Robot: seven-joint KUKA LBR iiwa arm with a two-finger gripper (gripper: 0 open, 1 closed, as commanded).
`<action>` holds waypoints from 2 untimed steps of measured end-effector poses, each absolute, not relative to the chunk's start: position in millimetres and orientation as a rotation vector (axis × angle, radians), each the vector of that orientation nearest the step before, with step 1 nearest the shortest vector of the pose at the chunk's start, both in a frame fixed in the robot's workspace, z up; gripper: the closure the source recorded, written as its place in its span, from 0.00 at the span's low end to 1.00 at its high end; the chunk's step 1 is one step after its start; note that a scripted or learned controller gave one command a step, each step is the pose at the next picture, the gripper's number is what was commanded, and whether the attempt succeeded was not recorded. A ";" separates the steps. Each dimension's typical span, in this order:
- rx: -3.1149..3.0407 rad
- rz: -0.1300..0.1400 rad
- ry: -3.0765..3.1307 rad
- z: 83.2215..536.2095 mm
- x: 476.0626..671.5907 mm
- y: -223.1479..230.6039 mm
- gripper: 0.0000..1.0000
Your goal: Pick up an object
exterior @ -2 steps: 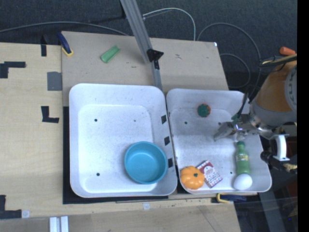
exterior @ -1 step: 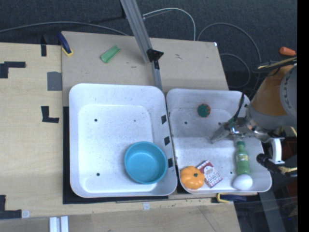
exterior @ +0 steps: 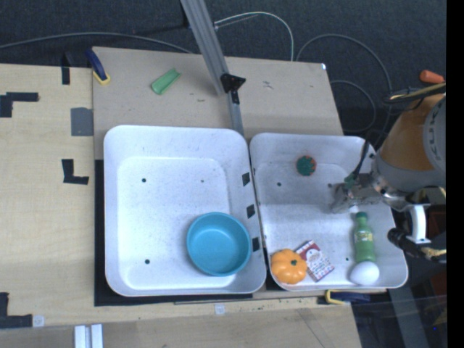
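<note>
We find open floor across the left bin (exterior: 130,194) save the blue bowl (exterior: 218,243), right bin (exterior: 290,194) front edge crowded by orange pumpkin (exterior: 288,267), card (exterior: 316,260), green bottle (exterior: 363,239), white egg (exterior: 364,272)

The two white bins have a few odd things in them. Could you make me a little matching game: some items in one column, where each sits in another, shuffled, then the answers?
Things:
1. blue bowl
2. orange pumpkin
3. green bottle
4. small green ball

Places:
A. right bin, far part, alone
B. left bin, near right corner
C. right bin, near left corner, beside a red-and-white packet
D. right bin, right side, lying just above a white egg

Pairs: 1-B, 2-C, 3-D, 4-A
</note>
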State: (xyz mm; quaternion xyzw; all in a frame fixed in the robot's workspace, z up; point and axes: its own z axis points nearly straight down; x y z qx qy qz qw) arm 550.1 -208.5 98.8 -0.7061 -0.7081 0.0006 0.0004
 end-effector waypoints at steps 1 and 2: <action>-2.221 -0.003 -2.227 154.8 551.3 -198.1 1.00; -2.223 -0.004 -2.229 217.5 557.4 -196.5 1.00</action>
